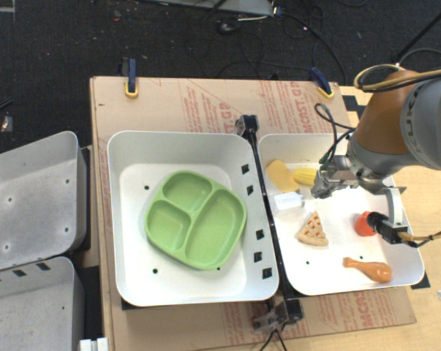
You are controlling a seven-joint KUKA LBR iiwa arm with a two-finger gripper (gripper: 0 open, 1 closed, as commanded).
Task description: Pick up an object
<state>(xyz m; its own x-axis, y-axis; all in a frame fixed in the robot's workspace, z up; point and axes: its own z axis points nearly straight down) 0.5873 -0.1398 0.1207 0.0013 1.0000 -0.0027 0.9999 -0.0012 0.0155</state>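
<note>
Right bin (414, 273), near edge: a toy drumstick (368, 268) lies flat, thick end to the right, thin bone end to the left. It looks like light, hard plastic, smooth and likely slippery; the narrow shank seems the better place to pinch, across its width.

A little farther in: a pizza slice (312, 229), flat and wedge-shaped, point toward the far side. It is probably stiff and light, but thin, so a grip from above would have to catch its edges. To its right, a red round piece (364, 224) sits touching black hardware on the arm's side; it is crowded and hard to reach cleanly.

Farther still: a small white block (287, 200), then a yellow wedge (281, 174) and a corn cob (305, 175) side by side near the bin's far-left corner. The corn is ridged, likely rigid, best taken across its short axis.

The gripper (324, 187) hangs just right of the corn, above the white block. Whether it is spread or closed cannot be told; nothing is seen held.

Left bin (125, 152): a green divided plate (196, 219), tilted in plan, broad and awkward to grasp.
</note>
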